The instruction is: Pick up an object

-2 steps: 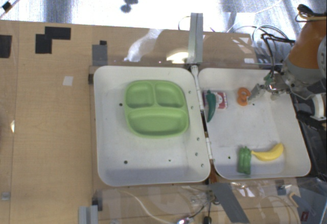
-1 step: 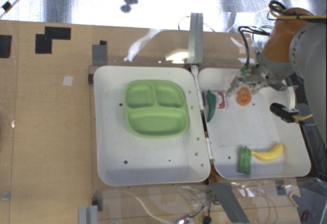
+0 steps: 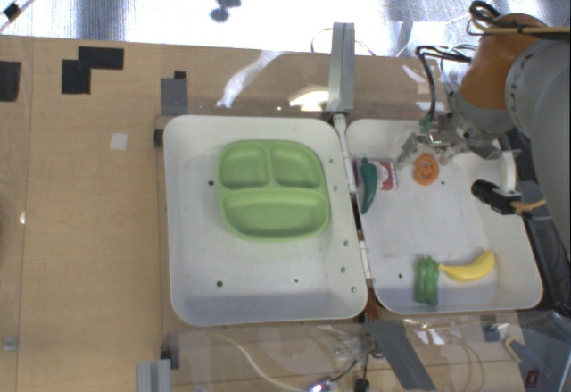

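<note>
My gripper [image 3: 429,149] hangs over the back of the right bin [image 3: 464,229], its fingers spread open. Just in front of its tips lies a small orange ring-shaped object [image 3: 426,170] on the bin floor, not gripped. A green, red and white packet [image 3: 371,180] rests against the bin's left wall. At the front of the same bin, a yellow banana [image 3: 469,268] lies beside a green block [image 3: 427,280].
The left bin [image 3: 192,265] holds a green divided plate [image 3: 272,189]. A grey upright post [image 3: 341,69] stands behind the divider between the bins. Cables [image 3: 437,69] loop beside the orange wrist band [image 3: 491,69]. A black part [image 3: 495,196] juts over the bin's right side.
</note>
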Robot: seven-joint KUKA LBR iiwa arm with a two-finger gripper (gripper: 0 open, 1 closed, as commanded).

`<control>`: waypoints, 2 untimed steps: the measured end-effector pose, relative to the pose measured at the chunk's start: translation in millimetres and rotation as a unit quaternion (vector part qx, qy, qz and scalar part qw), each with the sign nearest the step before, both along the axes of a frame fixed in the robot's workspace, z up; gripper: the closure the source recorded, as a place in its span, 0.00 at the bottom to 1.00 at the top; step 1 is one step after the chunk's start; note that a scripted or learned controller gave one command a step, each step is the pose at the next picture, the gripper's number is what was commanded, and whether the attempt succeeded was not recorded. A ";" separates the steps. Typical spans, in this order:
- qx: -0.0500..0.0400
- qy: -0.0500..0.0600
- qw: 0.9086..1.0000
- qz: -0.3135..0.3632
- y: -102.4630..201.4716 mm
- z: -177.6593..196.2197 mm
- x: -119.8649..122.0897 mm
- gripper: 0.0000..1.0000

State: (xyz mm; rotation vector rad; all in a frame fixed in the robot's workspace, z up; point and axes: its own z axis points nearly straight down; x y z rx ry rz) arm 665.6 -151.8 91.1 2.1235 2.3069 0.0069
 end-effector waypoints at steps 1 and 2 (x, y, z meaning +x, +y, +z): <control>-0.001 -0.003 1.000 0.003 1.4 13.1 2.6 1.00; 0.000 -0.001 0.999 0.036 81.7 121.3 4.0 1.00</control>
